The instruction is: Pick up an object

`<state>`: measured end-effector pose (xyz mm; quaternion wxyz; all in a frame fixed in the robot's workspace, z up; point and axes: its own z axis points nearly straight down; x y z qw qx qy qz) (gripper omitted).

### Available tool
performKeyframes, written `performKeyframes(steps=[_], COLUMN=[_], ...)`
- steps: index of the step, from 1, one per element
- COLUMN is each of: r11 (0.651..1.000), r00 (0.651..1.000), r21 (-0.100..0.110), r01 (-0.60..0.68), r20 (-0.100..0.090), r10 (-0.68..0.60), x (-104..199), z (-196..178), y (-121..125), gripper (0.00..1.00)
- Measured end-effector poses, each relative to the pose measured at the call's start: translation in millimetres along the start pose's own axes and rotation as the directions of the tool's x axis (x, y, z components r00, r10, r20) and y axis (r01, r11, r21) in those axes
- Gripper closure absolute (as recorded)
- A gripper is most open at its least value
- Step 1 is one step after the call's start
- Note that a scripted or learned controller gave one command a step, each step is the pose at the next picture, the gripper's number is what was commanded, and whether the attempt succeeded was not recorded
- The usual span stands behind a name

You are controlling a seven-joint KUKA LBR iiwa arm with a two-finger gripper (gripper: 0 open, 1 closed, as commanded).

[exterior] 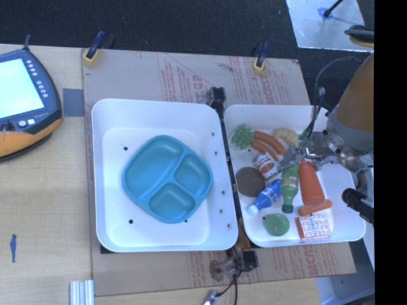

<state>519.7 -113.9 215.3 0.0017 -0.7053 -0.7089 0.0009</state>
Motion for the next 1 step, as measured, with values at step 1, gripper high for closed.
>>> performKeyframes(steps=[1], r11=[1.000], r00=[1.000], r21=[0.000], r01=[0.000], r20=[0.000], r10=[0.000], x=[79.4], z=[-43.2], y=[13.4], gripper=[1.00])
